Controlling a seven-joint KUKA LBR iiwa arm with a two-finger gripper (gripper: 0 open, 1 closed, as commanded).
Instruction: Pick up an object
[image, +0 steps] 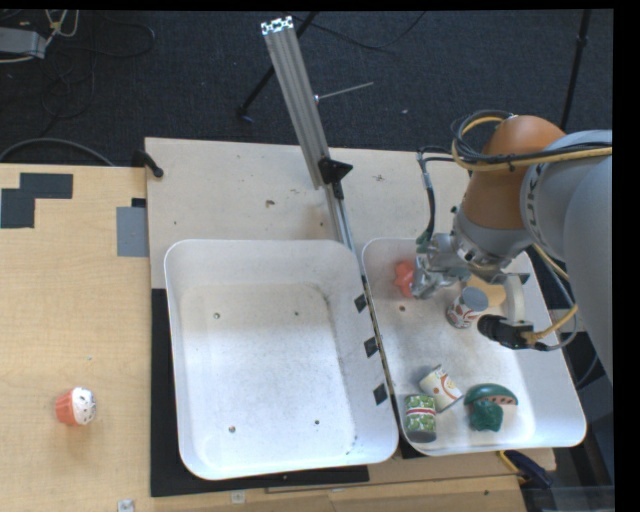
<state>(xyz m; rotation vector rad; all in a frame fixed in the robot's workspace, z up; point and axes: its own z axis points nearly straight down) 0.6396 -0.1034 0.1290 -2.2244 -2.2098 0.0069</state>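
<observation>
My gripper (428, 276) hangs low over the far left part of the right bin (560, 425). A small red object (402, 276) lies right beside it on its left, touching or nearly touching it. Just to the gripper's right stands a small white and red can (462, 313). Nearer the front of the same bin lie a tilted white cup (440, 385), a green can (421, 417) and a green and red toy (487, 406). Nothing can be seen held.
The left bin (190, 300) sits beside the right one, with black clips (366, 322) along the shared rim. A slanted metal rail (300, 100) rises behind the bins. A red and white ball (76, 407) lies on the wooden table at far left.
</observation>
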